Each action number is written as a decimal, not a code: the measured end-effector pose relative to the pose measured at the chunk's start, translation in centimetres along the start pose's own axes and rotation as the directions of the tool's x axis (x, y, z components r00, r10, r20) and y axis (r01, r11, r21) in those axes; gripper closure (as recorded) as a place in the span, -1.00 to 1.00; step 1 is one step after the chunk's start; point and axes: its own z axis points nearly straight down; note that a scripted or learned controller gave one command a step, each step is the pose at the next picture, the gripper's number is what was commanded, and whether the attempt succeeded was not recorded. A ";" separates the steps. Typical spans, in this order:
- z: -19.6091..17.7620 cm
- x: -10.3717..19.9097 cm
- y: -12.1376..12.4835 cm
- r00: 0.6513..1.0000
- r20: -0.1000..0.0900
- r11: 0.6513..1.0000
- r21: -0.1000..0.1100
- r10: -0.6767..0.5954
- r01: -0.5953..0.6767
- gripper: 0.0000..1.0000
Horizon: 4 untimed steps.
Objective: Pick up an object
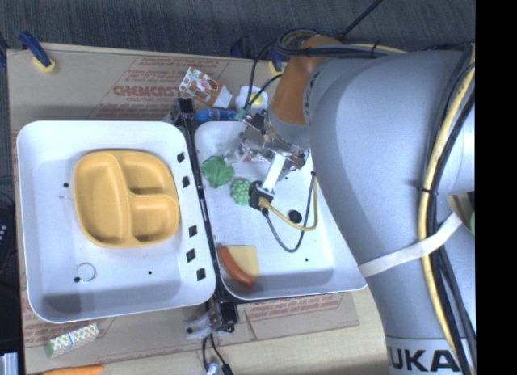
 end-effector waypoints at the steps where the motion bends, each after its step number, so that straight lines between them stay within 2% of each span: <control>1: -3.3 -2.8 -3.3 0.938 0.000 0.938 0.003 -0.345 0.345 -1.00; 2: 0.0 -0.1 0.9 0.898 0.001 0.898 0.000 -0.440 0.440 -1.00; 3: 0.0 -2.4 -4.1 0.847 0.000 0.847 0.001 -0.531 0.531 -1.00; 4: -1.0 -2.4 -4.1 0.846 0.000 0.846 0.003 -0.534 0.534 1.00</control>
